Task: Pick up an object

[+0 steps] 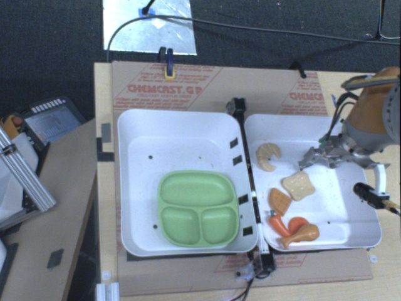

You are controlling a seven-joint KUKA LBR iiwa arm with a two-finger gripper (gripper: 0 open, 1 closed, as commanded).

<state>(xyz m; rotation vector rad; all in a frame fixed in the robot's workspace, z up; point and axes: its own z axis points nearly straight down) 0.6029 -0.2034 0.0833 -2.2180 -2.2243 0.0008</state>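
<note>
**Bench with two white bins on cardboard**

The bench (103, 168) carries a brown cardboard sheet (207, 83) with red printed lettering, held at its far edge by a yellow-and-black clamp (168, 64). Two shallow white bins sit side by side on the cardboard, touching along their inner walls: the left bin (135, 143) and the right bin (360, 234). Black clips (238, 105) join them at the seam.

Bins (182, 130): smooth white plastic, slight gloss. Green tray (198, 207): matt plastic, 3 compartments. Toy food approx 5 o'clock in right bin (294, 227): glossy plastic. Tabletop (207, 83): matt printed cardboard. Plate at 12 o'clock (149, 14): shiny sheet metal.
</note>
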